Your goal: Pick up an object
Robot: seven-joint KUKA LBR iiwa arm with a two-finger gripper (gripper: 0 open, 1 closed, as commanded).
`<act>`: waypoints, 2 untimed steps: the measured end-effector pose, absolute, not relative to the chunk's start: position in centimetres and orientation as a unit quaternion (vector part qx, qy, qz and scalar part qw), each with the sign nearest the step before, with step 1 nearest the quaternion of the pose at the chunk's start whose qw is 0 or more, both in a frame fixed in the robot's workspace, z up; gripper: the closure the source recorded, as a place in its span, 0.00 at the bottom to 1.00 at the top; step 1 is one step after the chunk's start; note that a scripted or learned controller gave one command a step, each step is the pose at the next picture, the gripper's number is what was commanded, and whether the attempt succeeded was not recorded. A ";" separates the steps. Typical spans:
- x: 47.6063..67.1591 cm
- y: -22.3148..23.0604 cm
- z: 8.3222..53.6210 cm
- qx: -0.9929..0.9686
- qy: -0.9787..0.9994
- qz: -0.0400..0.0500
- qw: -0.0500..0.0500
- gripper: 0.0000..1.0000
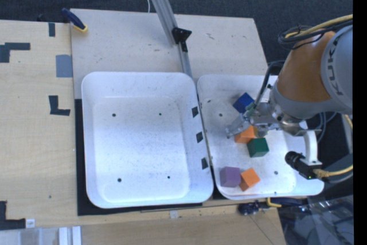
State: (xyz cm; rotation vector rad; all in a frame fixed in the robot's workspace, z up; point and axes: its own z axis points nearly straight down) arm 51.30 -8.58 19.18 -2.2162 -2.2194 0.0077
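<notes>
Camera view: looks down at a slant on two white bins side by side on the table (229,43).
Arm: grey with orange band, reaching in from the right over the right bin (275,178).
Claw (239,129): low in the right bin, metal fingers at the orange block (245,135); whether they stand apart or together, cannot tell — wrist and block crowd the tips.
Target, judged: orange block, touching or nearly touching the claw; a grasp is not confirmed.
Neighbours: blue block (243,102) just behind the claw; green block (258,147) touching or just beside the orange one; purple block (230,176) and a second orange block (249,178) together near the front rim.
Doing it well: centre the fingers on two flat opposite faces of one block, keep clear of the green one so it is not dragged along, close squarely, lift straight up.
Risk: tight cluster; a finger may land on a neighbour's edge and tip the block out.
Materials: blocks look like small hard painted cubes, flat-faced, sharp-edged; bins smooth, shallow, rounded corners, scuffed grey.
Left bin (143,140): same make.
</notes>
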 end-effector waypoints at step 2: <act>50.6 -9.1 9.0 -0.707 -0.707 0.002 0.001 0.00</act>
